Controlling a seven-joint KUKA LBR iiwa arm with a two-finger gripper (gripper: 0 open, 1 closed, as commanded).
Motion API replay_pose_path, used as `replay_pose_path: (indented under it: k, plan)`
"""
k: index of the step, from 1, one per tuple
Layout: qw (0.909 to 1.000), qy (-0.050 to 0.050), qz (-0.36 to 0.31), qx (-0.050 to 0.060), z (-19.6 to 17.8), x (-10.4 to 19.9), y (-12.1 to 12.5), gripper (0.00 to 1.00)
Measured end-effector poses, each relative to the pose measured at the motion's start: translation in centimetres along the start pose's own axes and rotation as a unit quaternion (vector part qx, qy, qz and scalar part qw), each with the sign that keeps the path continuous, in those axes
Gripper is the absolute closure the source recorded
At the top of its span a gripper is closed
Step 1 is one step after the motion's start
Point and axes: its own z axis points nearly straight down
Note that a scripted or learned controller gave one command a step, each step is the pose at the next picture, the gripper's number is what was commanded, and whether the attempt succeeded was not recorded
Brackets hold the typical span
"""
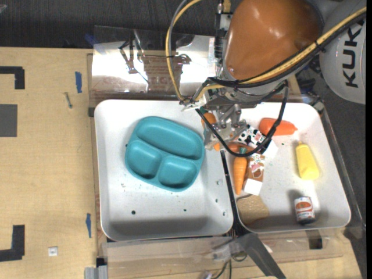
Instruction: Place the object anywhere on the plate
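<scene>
Just below the end effector (224, 121), whose opening I cannot tell, the carrot (239, 173) is lying in the right bin, looking light, stiff and smooth, best pinched across its thick middle, the plate (165, 153) sitting leftward.

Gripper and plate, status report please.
Gripper low over right bin's left edge, among toys. Teal plate in left bin. Carrot beside divider.
</scene>
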Motion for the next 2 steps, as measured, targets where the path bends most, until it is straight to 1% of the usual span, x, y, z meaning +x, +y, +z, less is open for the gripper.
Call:
replay_pose_path:
  k: [1,2]
  plan:
    - [0.9992,0.000,-0.040,-0.005,10.79,-6.58,-3.99,1.00]
    - [0.9993,0.000,-0.038,0.002,10.08,-6.39,-4.36,0.00]
